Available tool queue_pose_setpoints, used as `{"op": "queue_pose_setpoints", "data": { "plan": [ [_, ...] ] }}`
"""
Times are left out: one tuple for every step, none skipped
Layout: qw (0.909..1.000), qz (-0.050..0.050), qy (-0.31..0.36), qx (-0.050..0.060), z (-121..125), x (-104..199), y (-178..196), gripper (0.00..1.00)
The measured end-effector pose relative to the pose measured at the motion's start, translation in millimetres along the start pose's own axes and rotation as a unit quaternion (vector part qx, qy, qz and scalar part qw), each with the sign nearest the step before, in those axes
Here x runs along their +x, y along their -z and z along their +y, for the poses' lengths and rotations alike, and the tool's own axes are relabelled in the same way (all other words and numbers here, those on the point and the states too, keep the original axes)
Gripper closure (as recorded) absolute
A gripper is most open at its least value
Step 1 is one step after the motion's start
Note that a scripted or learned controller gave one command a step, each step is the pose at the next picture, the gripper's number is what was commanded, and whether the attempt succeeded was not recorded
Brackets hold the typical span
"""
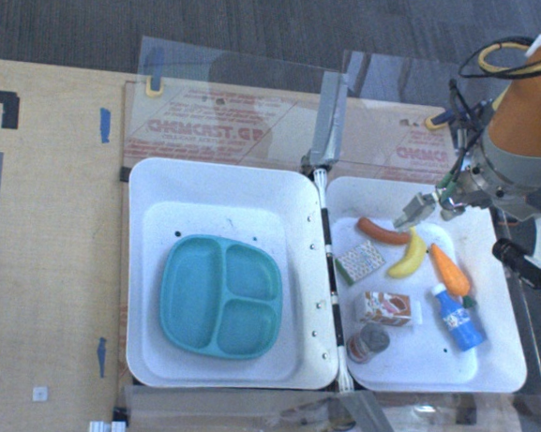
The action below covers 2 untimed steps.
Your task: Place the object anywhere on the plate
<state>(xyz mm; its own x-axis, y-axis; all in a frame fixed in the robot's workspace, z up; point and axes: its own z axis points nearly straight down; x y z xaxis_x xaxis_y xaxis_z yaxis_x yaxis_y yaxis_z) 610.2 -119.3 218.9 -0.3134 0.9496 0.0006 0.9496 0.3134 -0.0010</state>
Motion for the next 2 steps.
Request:
{"op": "queue_pose_setpoints", "data": {
  "plan": [
    [0.9998, 0.000, -0.019, 0.001, 0, 99, -35, 1.00],
    [0.9923, 0.001, 0.124, 0.002, -11, 183, -35, 1.00]
  ]
}}
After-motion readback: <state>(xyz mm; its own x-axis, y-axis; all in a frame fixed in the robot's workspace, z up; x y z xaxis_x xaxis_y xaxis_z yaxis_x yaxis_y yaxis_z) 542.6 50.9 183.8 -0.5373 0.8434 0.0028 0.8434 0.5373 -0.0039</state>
